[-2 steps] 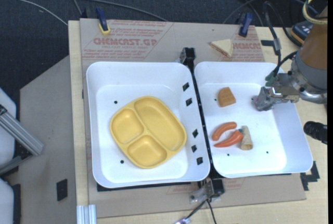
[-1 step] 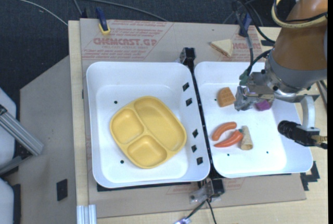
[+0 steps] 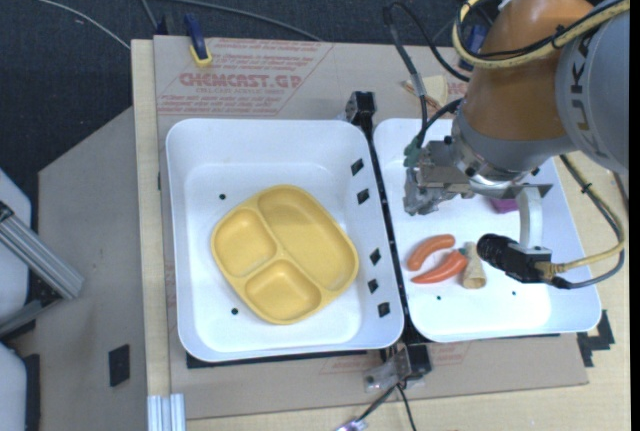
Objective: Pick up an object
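Note:
Two orange-red pepper-like pieces (image 3: 437,259) lie side by side in the right bin (image 3: 500,314), near its left wall. A small tan piece (image 3: 472,269) rests just to their right. A purple thing (image 3: 503,204) peeks out from under the arm, mostly hidden. My gripper (image 3: 422,193) hangs over the left part of the right bin, a little above the orange-red pieces and apart from them. Nothing shows between its tips.
The left bin (image 3: 200,159) holds a yellow plate (image 3: 284,253) with three compartments. A black divider with clips (image 3: 372,209) runs between the bins. The arm's big orange and grey body (image 3: 525,69) covers the right bin's far side.

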`<state>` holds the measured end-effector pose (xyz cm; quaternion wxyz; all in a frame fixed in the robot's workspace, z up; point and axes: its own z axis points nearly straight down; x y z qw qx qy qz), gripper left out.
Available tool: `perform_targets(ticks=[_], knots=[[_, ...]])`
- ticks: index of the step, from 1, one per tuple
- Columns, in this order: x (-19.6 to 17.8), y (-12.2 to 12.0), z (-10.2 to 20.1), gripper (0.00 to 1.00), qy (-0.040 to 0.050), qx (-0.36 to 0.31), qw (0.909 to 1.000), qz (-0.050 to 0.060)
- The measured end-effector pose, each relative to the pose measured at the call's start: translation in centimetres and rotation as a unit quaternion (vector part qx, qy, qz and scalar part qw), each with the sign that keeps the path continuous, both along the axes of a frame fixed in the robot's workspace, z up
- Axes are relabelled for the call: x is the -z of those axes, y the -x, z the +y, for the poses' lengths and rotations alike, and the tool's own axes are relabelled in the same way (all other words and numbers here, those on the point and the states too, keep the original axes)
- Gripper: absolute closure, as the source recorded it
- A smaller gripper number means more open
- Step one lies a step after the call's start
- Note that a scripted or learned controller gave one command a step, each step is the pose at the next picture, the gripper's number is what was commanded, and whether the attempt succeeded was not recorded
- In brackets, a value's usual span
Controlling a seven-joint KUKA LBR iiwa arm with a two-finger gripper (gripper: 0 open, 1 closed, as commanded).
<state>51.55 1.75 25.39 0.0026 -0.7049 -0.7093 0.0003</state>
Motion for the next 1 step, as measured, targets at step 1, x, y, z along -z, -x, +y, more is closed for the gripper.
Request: perform_targets(ticks=[1], knots=[[0.29, -0.46, 4.76, 1.00, 0.0006, 0.000, 1.0000, -0.002]])
